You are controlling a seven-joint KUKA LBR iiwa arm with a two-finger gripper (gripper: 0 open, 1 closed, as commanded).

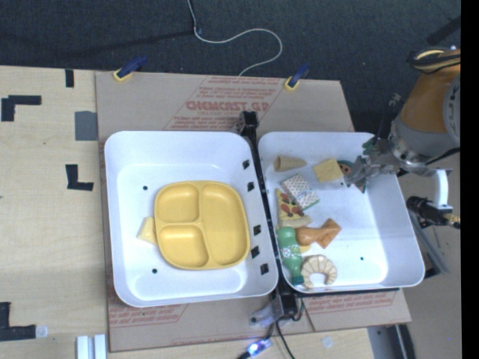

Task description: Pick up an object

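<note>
Camera view: we see the arm point(430, 118) reaching in from the right, with its gripper point(359, 173) low over the upper right part of the right bin point(374, 238). We cannot tell its state, too small and dark against the wrist. No item shows between its tips, so we do not call anything held. Closest candidate is the yellow block point(327, 170), just beside the gripper on its left, toward the middle divider; a small red-green bit point(346, 169) sits between the two, maybe touching the tool, can't resolve. We judge the next move turns on that: target lies left of the tool, slightly lower in frame, and the block looks roughly squarish so no strong long axis to align to. Rest of the pile is further left and down: tan wedge point(289, 163), checkered packet point(299, 188), striped item point(288, 208), orange piece point(320, 234), green bottle point(288, 247), croissant point(319, 269) near the bottom rim. Left bin point(127, 200) carries a yellow divided tray point(202, 224) with a pale scrap point(146, 230) poking out at its left edge, well apart from the tool. Pick not yet done by our read.
</note>
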